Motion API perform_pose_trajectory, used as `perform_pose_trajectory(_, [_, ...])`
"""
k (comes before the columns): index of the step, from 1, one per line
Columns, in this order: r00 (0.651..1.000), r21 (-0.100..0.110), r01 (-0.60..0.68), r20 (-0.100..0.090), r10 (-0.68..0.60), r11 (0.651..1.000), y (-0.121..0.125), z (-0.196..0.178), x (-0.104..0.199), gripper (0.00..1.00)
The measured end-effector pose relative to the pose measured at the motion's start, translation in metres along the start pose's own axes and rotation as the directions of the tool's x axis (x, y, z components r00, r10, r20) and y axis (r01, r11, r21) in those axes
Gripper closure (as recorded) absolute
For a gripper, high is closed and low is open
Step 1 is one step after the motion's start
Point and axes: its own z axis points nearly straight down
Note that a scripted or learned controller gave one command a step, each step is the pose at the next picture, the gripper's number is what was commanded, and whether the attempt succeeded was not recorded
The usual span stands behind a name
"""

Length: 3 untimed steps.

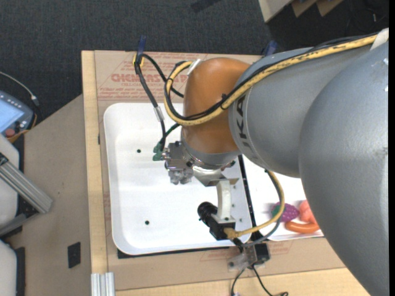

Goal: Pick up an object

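Over left white bin (123, 165): gripper (179, 172), pointed down, fingers hidden by wrist; grip state couldn't be told. Right of gripper, well apart, in right bin: purple object (288, 213), orange-pink objects (303, 219), partly behind arm (321, 122).

The thick grey robot arm (321, 110) comes in from the right and fills much of the upper right of the camera view, with its rounded orange band (207, 106) sitting just above the wrist. A yellow and black cable bundle (259, 76) runs along the arm and loops round the orange band. Below the band the two-finger metal gripper (179, 170) points steeply downward, its jaws foreshortened and too hidden to read.
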Motion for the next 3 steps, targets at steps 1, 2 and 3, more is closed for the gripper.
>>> perform_pose_trajectory(1, [1.000,-0.008,0.000,-0.001,0.000,1.000,0.056,-0.016,-0.011,1.00])
perform_pose_trajectory(2, [1.000,-0.011,0.004,-0.003,-0.004,1.000,0.099,-0.049,0.026,1.00])
perform_pose_trajectory(3, [1.000,0.000,0.002,0.000,-0.002,1.000,0.083,-0.022,0.039,1.00])
